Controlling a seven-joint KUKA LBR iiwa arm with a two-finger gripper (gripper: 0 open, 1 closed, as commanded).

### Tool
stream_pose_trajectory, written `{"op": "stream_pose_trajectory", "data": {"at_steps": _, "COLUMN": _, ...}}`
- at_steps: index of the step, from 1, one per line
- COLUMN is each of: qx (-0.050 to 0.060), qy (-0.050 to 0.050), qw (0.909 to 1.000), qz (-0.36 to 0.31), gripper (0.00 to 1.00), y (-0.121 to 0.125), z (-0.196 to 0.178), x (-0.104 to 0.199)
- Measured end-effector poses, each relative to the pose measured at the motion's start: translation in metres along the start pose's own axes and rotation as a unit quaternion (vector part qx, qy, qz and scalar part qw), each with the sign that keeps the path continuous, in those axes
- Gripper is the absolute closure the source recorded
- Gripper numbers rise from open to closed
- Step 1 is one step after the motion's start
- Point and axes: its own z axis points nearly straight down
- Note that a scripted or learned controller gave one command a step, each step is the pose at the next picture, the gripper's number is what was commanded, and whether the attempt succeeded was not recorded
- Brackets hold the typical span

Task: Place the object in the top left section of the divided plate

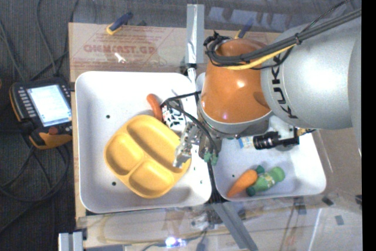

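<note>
The arm (282,85) is reaching in from the right and its end effector (187,147) is hanging over the right edge of the plate (144,156), which is lying in the left bin (94,103). Whether it is wide, narrow or holding something, I cannot tell, because the metal parts there are small and blurred.

I am judging that the task is not finished. All three sections of the plate are looking bare, so nothing is lying in the top left section yet. An orange-red object, maybe a sausage (154,104), is lying on the bin floor just beyond the far edge of the plate, near a black and white spotted thing (172,119) under the wrist. I am thinking that the sausage is the object to place, but this is only a guess. If so, the picking, the carrying and the release are all still to do.

Counting the things: there are two white bins, one yellow plate with three sections, one sausage and one spotted thing in the left bin. In the right bin (311,176) there are one carrot (242,183) and one green toy (265,179), touching each other near the front wall. A handheld controller (41,109) is lying to the left of the surface.
</note>
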Motion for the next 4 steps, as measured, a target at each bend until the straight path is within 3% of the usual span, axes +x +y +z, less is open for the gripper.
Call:
{"op": "stream_pose_trajectory", "data": {"at_steps": 1, "qx": 0.000, "qy": -0.001, "qw": 0.9985, "qz": -0.055, "gripper": 1.00, "y": -0.002, "z": -0.035, "x": -0.001}}
{"op": "stream_pose_trajectory", "data": {"at_steps": 2, "qx": 0.000, "qy": 0.000, "qw": 0.9955, "qz": -0.095, "gripper": 1.00, "y": -0.007, "z": -0.013, "x": -0.002}}
{"op": "stream_pose_trajectory", "data": {"at_steps": 3, "qx": 0.000, "qy": 0.000, "qw": 0.9927, "qz": -0.121, "gripper": 1.00, "y": 0.015, "z": -0.005, "x": 0.005}}
{"op": "stream_pose_trajectory", "data": {"at_steps": 4, "qx": -0.004, "qy": -0.002, "qw": 0.9998, "qz": -0.022, "gripper": 1.00, "y": 0.013, "z": 0.091, "x": 0.002}}
